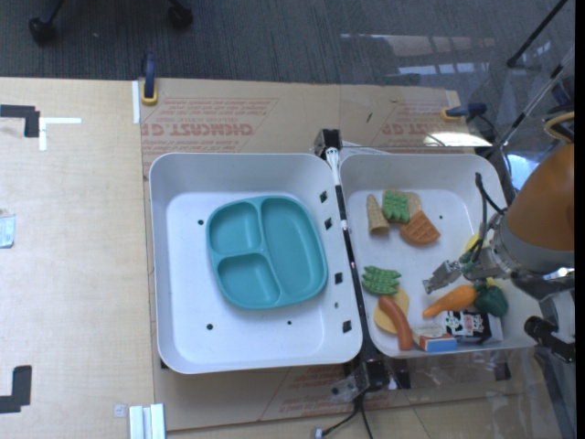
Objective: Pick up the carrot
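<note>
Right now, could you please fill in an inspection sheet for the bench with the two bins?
Surface: wooden bench with cardboard under two white bins, left bin and right bin.
Job's things: carrot lies in the right bin, near its right side, tip pointing left.
Clutter: teal divided plate in the left bin; in the right bin green toy pieces, a sausage, an orange slice, a cone and a small carton.
Grippers: gripper hangs just above the carrot; finger state unclear.
Cables: a dark cable runs off the front edge between the bins.
Surroundings: grey carpet and a chair base behind the bench.
</note>
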